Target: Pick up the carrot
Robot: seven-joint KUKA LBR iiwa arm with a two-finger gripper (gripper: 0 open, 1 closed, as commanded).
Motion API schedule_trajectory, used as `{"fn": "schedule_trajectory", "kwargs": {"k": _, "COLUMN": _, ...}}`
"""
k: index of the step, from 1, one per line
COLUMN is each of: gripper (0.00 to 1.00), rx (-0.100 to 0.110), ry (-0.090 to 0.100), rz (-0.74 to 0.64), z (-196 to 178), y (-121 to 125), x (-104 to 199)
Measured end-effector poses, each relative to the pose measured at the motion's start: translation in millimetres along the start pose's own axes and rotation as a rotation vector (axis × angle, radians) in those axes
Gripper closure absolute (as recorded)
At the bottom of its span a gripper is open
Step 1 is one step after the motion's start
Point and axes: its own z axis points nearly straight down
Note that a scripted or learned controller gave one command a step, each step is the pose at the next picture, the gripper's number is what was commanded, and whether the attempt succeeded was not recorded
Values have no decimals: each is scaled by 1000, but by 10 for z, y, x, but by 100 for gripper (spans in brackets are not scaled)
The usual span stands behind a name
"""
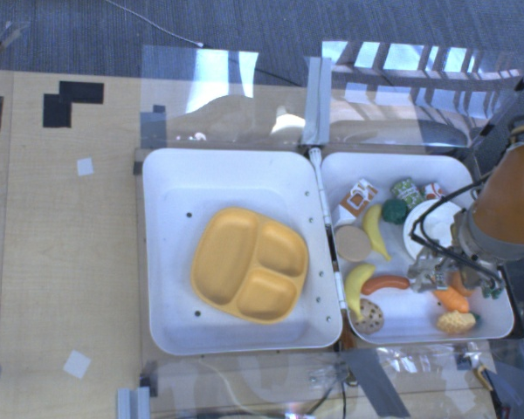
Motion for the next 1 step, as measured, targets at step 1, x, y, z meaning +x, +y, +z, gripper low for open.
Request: {"fn": "schedule_trajectory", "kwargs": {"k": 1, "gripper": 100, "rx": -3, "ry": 13, "rz": -104, "z": -166, "y": -224, "x": -5}}
